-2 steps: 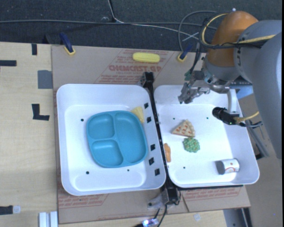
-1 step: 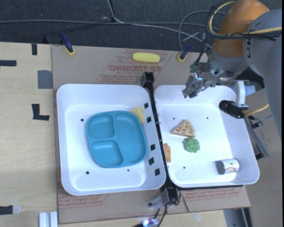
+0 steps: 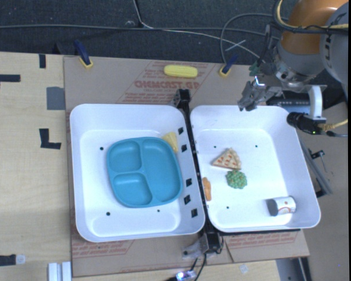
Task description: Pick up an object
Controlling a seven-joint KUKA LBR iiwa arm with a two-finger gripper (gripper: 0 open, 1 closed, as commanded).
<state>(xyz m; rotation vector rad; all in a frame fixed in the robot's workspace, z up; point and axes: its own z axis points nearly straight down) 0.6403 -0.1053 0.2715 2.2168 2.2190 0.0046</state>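
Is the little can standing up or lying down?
Lying down. The can rests on its side in the right bin, its round end facing sideways.

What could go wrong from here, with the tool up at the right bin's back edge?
1. The orange carrot-like piece lies against the right white bin's left wall, so a finger may hit the wall.
2. The flat tan pizza-slice toy and green broccoli-like toy sit close together; a grasp could nudge the neighbour.
3. The tool hangs near the bin's back rim and might clip it descending.
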